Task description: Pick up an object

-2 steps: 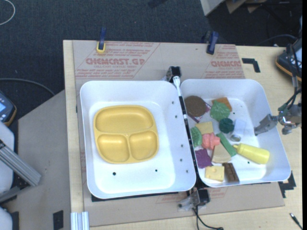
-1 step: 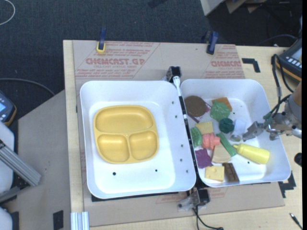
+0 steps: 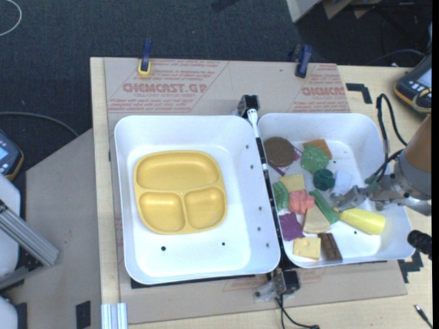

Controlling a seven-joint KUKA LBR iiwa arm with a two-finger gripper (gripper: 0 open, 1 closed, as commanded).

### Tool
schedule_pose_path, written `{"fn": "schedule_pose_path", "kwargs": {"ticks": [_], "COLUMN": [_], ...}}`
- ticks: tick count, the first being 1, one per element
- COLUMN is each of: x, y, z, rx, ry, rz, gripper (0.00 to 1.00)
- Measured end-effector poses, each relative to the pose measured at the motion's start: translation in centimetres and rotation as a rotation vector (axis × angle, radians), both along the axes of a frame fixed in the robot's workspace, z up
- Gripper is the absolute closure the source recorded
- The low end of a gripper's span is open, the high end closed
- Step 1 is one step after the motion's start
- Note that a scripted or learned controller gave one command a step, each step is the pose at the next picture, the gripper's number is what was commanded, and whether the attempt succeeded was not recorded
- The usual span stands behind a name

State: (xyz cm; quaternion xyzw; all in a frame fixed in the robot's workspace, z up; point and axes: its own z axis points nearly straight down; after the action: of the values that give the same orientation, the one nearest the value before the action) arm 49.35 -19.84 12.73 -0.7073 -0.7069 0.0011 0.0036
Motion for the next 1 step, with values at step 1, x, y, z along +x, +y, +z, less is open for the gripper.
{"fn": "schedule_pose_path", "kwargs": {"ticks": [1], "x": [0.07], "y": [0.04], "z": [-4.29], "rx": [-0.001], "ry": [-0.005], "rz": [0.000], "gripper": [0.00]}}
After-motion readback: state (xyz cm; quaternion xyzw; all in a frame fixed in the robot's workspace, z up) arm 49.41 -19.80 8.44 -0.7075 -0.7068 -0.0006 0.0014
